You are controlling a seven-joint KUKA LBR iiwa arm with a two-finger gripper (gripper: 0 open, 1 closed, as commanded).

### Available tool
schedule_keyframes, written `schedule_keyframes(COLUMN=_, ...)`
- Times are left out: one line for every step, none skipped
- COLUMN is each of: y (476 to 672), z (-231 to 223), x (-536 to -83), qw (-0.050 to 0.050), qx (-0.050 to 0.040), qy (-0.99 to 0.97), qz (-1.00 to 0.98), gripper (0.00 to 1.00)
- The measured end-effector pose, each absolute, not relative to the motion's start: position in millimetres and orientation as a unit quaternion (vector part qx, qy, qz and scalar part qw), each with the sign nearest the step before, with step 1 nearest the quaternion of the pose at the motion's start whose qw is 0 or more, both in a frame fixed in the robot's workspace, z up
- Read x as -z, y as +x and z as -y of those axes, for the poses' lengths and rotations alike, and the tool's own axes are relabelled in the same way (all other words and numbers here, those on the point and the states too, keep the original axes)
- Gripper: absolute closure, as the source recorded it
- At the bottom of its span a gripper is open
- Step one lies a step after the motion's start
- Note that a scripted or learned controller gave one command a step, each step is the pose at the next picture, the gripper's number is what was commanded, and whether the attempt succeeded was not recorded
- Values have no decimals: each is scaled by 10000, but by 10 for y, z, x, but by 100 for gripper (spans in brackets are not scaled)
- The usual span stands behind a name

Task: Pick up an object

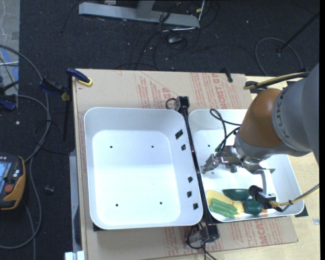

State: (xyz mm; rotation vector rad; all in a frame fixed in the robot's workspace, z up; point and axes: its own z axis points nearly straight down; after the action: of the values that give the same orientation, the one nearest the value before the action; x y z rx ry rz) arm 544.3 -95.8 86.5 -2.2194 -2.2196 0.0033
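I hung my gripper above the shallow white right bin, whether clenched or released I couldn't tell, and I reckoned I'd best centre squarely over the ridged green plastic piece near my jaws, frontward, before dropping.

Dark speckled floor all around. Black cables loop across it at left and top right. Brown cardboard sheet with red print covers bench. Grey flat bar lies at top. Orange-edged device sits at left edge.
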Motion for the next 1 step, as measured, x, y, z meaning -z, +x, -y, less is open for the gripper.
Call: schedule_keyframes(y=5451, z=957, x=-990, qw=2, qx=2, qy=-7071, qz=7071, gripper=100)
